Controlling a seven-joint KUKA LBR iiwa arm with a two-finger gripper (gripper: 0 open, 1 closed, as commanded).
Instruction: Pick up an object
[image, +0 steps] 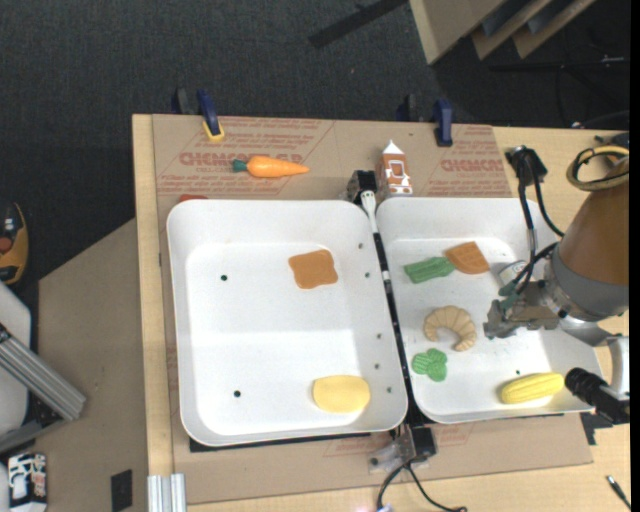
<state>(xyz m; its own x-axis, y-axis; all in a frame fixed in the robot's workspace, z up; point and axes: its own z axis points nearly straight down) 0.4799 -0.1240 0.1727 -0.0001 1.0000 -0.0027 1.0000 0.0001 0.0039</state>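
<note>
croissant (452, 326) beside end effector (497, 326)

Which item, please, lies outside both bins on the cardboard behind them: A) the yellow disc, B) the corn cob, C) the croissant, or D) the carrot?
D: the carrot lies on the cardboard behind the left bin, while the other three sit inside the bins.

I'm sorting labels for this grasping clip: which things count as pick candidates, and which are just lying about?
Candidates, in the bins: croissant, corn cob, green pieces, orange slices, yellow piece.

Lying outside the bins: carrot, small carton, blue clamps.
</note>
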